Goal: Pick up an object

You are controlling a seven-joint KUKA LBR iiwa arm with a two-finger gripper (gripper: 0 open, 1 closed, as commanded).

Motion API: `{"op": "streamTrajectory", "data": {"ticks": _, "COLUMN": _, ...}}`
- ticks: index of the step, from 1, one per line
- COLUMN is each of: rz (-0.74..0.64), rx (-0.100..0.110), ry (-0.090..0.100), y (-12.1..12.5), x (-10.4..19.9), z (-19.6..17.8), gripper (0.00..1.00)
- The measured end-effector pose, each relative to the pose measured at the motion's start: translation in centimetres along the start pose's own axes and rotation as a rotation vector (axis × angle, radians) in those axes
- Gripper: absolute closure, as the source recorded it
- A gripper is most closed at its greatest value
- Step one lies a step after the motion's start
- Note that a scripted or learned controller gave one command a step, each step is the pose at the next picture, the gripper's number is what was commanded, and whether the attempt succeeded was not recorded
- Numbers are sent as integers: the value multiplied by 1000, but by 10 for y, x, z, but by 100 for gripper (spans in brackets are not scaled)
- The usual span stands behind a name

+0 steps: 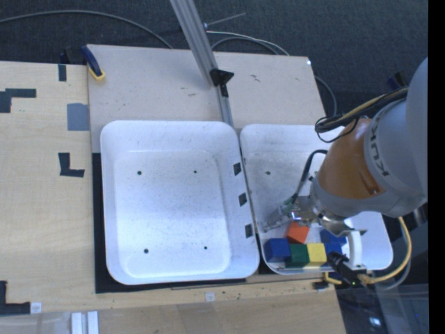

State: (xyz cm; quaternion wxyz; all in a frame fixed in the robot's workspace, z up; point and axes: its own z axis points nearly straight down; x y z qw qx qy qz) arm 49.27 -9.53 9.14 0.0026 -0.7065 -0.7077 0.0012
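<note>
Nearest the camera, along the front wall of the right bin point(278, 152), sits a tight cluster of small blocks: a blue block point(276, 248), a green block point(300, 255) and a yellow block point(316, 253) in a row, touching one another. An orange block point(297, 232) lies just behind the green one, and another blue piece point(331, 243) lies beside the yellow. My gripper point(295, 216) hangs low over the orange block, just above it; my wrist covers the fingers, so I cannot tell whether they are apart or together, and nothing shows held. Judgement: these look like light, rigid cubes with smooth faces, likely slippery, so the orange block's two free opposite sides are the place to pinch. Its neighbours crowd it, which may block one finger. Farther left, the left bin point(125, 138) rests on the worktop point(42, 186). Beyond both bins a metal rail point(195, 30) slants away.
</note>
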Motion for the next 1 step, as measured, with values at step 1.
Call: {"op": "streamTrajectory", "data": {"ticks": 1, "rz": 4, "rx": -11, "ry": -6, "y": -10, "x": -48, "z": -85, "gripper": 0}}
